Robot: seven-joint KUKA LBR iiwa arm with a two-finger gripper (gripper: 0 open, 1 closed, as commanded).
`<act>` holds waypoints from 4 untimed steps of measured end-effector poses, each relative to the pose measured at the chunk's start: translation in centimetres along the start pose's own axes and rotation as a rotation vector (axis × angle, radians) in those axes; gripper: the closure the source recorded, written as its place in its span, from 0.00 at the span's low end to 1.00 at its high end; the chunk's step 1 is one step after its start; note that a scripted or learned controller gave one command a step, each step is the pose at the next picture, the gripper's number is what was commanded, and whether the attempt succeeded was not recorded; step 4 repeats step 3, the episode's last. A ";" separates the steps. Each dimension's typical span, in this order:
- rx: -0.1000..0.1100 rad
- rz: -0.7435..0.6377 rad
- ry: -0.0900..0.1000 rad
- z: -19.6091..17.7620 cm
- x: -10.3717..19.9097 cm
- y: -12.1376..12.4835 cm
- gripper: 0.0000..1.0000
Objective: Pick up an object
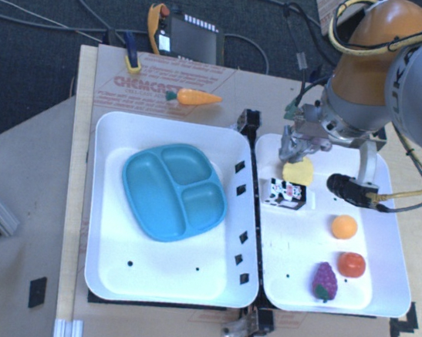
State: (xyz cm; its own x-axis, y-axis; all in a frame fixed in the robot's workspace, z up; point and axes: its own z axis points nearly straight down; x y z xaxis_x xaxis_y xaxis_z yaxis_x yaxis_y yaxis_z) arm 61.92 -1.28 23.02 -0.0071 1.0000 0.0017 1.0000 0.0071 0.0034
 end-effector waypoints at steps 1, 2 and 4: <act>0.000 0.001 0.000 -0.8 5.1 1.2 1.00; 0.001 0.001 0.000 -0.9 10.2 2.4 1.00; 0.003 0.005 -0.001 -0.9 9.8 2.3 0.00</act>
